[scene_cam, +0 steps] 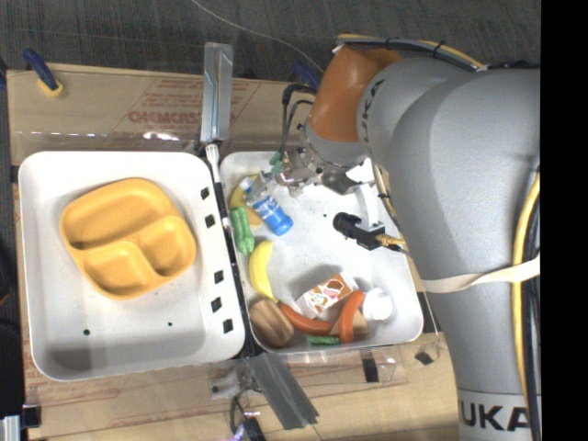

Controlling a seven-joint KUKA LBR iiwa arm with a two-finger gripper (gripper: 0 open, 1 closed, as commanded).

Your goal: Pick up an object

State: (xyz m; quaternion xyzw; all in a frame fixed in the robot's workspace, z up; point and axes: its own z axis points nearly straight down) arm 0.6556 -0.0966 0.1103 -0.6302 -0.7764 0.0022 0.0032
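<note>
Gripper (288,175): low over the far left corner of the right bin (317,246). The wrist hides its tip, so I cannot tell whether it is open or closed. Nothing visibly held.

Nearest items:
- Small blue bottle (271,214) lying tilted on the bin floor, just in front of the gripper. Contact cannot be judged.
- Small yellow piece (241,194) beside the gripper, against the bin's left wall.
- Green pod-shaped piece (243,229) along the same wall, just left of the bottle.
- Banana (262,270) next along the left wall, lying lengthwise.

Near end of the right bin, a tight cluster:
- Brown round item (270,322) in the near left corner.
- Small printed carton (327,296).
- Orange carrot-like piece (309,321) lies below the carton.
- A second orange piece (352,310) is on the carton's right.
- White round item (378,306) at the right end of the cluster.

Arm (459,182): enters from the right, crossing above the right bin's far right side. Orange band (342,99) sits above the wrist.

Left bin (55,329): holds one yellow divided tray (129,237), flat, in the far half.
</note>
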